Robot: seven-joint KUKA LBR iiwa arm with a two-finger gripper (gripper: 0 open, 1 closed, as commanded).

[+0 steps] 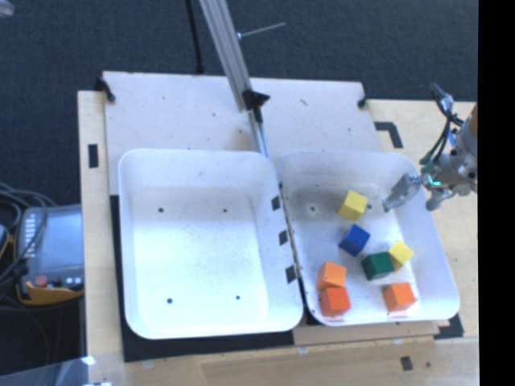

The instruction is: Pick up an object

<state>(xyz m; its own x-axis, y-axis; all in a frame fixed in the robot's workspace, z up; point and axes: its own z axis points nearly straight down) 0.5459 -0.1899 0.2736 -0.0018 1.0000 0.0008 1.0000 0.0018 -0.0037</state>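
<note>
So the gripper (415, 193) is hanging over the upper right part of the right bin (322, 171), coming in from the right edge of the frame. Its two fingers look spread apart with nothing between them, one poking left toward the middle of the bin, the other shorter one sitting closer to the rim.

All the blocks are in that same bin, lower middle to lower right of the frame. The closest one to the gripper is the yellow cube (352, 205), just left of and slightly below the left fingertip, near but not touching as far as I can tell. Further down there's a blue cube (354, 240), a green one (376, 264) touching a smaller yellow one (401, 253), and three orange ones along the bottom.

My guess is the yellow cube is the natural target: it stands apart from the rest, so the move would be a short shift left and down in frame, then a drop. The left bin (201, 240) isn't involved
</note>
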